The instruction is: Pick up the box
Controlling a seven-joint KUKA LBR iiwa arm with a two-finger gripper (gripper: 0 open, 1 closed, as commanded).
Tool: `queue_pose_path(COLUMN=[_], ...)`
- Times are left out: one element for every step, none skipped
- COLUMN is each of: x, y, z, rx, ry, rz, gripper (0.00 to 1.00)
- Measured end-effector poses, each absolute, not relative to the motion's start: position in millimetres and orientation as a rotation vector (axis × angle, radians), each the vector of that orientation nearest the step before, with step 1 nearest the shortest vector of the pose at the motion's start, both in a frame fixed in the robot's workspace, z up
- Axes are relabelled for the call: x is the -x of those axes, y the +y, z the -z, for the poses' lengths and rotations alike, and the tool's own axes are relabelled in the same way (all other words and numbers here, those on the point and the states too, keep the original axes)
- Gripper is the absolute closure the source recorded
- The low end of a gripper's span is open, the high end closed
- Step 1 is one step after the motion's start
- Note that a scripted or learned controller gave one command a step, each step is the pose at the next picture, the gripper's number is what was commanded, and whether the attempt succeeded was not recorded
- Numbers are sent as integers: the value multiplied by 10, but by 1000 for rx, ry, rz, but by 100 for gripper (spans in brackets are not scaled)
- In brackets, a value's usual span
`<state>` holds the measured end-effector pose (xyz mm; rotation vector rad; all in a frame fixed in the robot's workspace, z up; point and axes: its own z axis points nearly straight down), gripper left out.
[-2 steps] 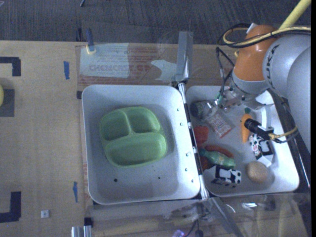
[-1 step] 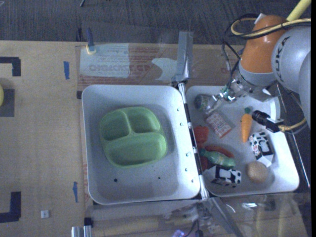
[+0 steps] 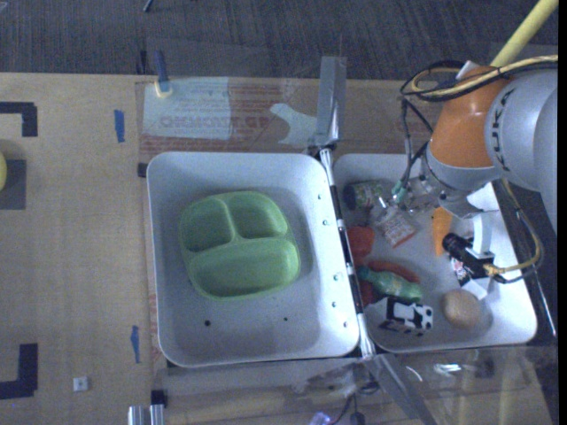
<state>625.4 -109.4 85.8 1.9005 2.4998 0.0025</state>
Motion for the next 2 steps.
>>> queue_pose_path(x=[-6266, -5980], y=[-1106, -317], z=[-970, -1859], rx=[-1902, -1776], ry=[2494, 2588], rz=[-7, -4], gripper=[100, 100])
